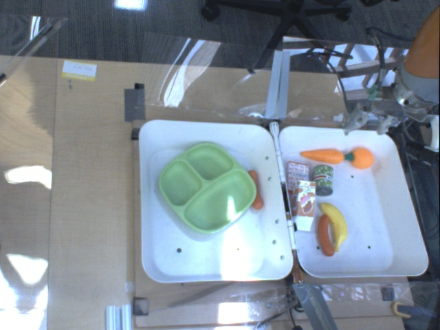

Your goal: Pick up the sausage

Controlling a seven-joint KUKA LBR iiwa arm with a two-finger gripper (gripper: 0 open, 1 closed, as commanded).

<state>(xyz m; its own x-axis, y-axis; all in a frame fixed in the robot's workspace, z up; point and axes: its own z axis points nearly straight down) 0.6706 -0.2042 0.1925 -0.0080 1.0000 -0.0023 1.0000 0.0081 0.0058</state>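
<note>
A reddish-brown sausage [324, 236] lies in the right bin [402, 212] near its front left, touching the left side of a yellow banana [335, 223]. A second sausage-like reddish piece [256, 190] lies in the left bin [158, 253], tucked against the right rim of a green divided plate [205, 186]. My gripper [368, 119] hangs over the back edge of the right bin, above and behind the orange, far from both sausages. Nothing shows in its grasp.
In the right bin sit a carrot [322, 156], an orange [362, 158], a small can [323, 179] and two flat packets [297, 172] [305, 201] along the left wall. The grey and orange arm [421, 67] comes in at the upper right.
</note>
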